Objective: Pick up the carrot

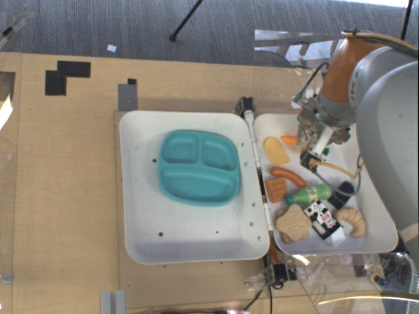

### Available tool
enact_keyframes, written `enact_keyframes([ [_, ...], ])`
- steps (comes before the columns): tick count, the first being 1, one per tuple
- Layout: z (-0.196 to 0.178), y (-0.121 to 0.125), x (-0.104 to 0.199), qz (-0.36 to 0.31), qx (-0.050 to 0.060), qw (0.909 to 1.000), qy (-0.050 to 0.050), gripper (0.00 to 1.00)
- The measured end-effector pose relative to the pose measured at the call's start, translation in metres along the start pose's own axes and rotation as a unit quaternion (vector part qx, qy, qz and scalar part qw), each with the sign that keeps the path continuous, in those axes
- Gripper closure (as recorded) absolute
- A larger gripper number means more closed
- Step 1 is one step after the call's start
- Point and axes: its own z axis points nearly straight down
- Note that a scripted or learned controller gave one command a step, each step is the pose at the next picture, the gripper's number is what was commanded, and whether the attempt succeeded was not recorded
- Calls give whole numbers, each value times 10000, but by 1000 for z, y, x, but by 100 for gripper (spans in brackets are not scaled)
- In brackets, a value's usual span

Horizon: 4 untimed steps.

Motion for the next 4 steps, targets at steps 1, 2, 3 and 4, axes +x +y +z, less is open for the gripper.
enact_keyframes([
  [1,3,-2,-2,-7,75,10000,-39,0],
  [2,-11,0,1,-32,8,10000,-7,100],
  [3,-10,-1,1,-38,10,10000,-9,0],
  [4,14,3,-32,-479,-139,9987,98,0],
])
